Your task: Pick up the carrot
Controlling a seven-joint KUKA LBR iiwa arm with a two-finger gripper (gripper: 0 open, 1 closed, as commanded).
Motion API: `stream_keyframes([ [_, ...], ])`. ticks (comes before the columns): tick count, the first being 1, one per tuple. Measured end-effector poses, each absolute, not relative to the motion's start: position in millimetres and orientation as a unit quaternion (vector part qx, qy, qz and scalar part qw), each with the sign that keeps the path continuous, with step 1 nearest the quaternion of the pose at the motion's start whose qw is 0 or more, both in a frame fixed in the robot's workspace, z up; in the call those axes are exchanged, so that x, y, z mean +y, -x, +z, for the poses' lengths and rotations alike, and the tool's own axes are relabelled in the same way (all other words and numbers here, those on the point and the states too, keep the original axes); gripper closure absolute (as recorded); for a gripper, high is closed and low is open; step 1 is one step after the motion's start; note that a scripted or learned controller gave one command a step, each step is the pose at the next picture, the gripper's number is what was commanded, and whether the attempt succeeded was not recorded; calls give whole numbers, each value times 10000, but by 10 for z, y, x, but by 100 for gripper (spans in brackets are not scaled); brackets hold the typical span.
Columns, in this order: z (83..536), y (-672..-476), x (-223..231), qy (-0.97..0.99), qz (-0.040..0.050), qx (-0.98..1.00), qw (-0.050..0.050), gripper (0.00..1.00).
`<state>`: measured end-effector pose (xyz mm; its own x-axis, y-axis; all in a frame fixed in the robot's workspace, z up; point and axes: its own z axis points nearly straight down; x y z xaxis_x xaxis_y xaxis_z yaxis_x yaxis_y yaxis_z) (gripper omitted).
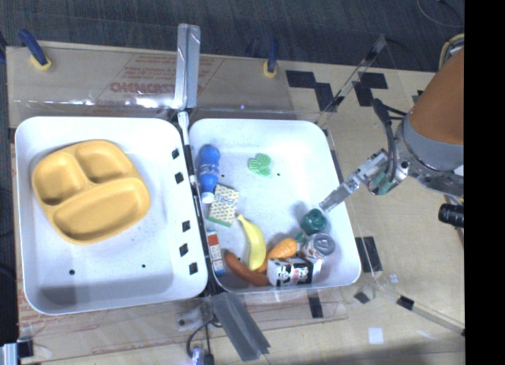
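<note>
Carrot (282,247) between banana (253,243), can (319,244)

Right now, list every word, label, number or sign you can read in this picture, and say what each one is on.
Nothing reads clearly.
Red print on the bench sheet behind the bins: blurred, unreadable.
Black-and-white label on the small carton: too small.
Checked packet: pattern, no legible words.
Blue bottle label: too blurred.
Can top: no legible marks.
</note>
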<state>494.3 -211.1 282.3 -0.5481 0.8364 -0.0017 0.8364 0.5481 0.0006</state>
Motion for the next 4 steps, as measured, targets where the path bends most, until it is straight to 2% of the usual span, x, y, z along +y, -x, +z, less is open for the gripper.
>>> stream_keyframes([
  [1, 1366, -4767, -2096, -3837, 0, 9234, -12, 0],
  [2, 935, -4791, -1257, -3060, 2, 9520, 31, 0],
  [3, 1033, -4797, -1253, -3038, 3, 9527, 30, 100],
  [4, 1371, -4772, -1129, -3182, 1, 9480, 1, 100],
])
